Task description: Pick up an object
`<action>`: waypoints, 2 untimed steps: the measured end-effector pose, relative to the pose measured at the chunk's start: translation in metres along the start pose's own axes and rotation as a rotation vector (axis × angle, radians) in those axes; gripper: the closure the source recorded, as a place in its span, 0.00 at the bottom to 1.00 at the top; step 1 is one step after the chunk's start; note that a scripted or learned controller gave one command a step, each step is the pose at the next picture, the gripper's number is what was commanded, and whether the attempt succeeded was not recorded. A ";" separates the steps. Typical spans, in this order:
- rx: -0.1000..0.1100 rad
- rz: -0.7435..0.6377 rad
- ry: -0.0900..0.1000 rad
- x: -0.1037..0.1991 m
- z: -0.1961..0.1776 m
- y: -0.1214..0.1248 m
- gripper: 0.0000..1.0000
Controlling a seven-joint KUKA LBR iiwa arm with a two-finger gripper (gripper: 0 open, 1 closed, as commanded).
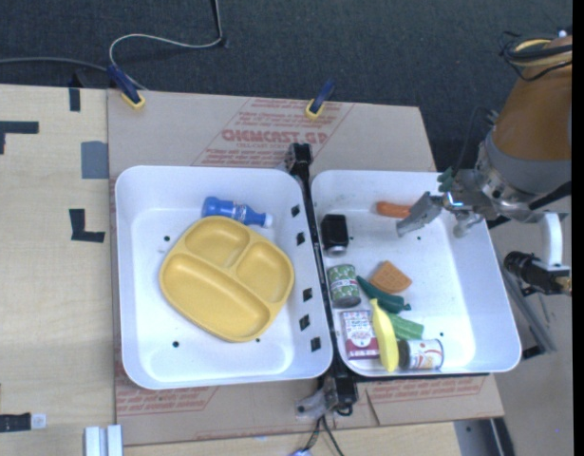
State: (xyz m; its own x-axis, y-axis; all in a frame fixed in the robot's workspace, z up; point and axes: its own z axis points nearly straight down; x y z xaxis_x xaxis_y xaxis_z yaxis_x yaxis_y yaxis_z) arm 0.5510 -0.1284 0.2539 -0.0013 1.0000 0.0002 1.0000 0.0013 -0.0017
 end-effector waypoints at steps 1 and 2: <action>-0.004 -0.001 0.000 -0.003 0.168 0.030 0.00; -0.004 0.001 -0.001 -0.004 0.158 0.030 1.00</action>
State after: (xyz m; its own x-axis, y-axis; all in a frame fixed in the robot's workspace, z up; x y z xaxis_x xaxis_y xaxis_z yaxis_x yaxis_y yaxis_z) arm 0.5810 -0.1319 0.0954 -0.0007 1.0000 -0.0010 1.0000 0.0007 0.0028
